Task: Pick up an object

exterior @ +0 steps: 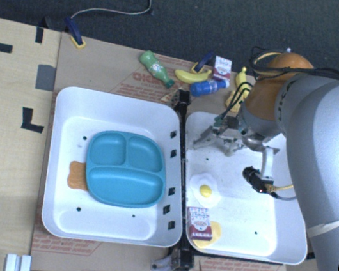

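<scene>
My gripper (pixel 214 145) hangs over the far left part of the right bin (pixel 269 233), its two fingers spread open with nothing between them. Just in front of it on the bin floor lies a toy fried egg (pixel 204 188). A small red and white carton (pixel 199 220) lies at the near left corner, on top of a flat yellow piece (pixel 212 232). The left bin (pixel 69 114) holds a blue divided plate (pixel 126 169) with an orange toast-like piece (pixel 75 175) poking out at its left.
Behind the bins on the cardboard lie a green bottle (pixel 156 68), a banana (pixel 191 76), a blue bottle (pixel 206 87) and a small carton (pixel 223 65). The bulky grey arm (pixel 324 139) covers the right bin's far right side. A black divider (pixel 178 159) runs between the bins.
</scene>
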`<action>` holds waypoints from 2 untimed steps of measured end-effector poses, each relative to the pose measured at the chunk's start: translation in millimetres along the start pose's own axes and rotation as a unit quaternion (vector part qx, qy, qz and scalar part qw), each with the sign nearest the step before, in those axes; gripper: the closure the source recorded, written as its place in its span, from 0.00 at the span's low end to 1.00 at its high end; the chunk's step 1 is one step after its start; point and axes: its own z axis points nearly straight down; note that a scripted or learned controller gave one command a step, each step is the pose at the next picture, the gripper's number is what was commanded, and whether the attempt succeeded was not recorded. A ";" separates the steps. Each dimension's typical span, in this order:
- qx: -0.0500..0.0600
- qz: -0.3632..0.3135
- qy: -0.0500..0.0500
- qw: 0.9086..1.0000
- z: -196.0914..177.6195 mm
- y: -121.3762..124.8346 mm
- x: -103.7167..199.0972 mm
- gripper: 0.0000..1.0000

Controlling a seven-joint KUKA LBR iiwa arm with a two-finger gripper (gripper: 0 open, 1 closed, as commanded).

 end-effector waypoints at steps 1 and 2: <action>0.000 -0.001 0.001 1.000 0.2 13.8 -2.3 0.00; 0.000 -0.001 0.000 1.000 0.0 12.9 -7.9 0.00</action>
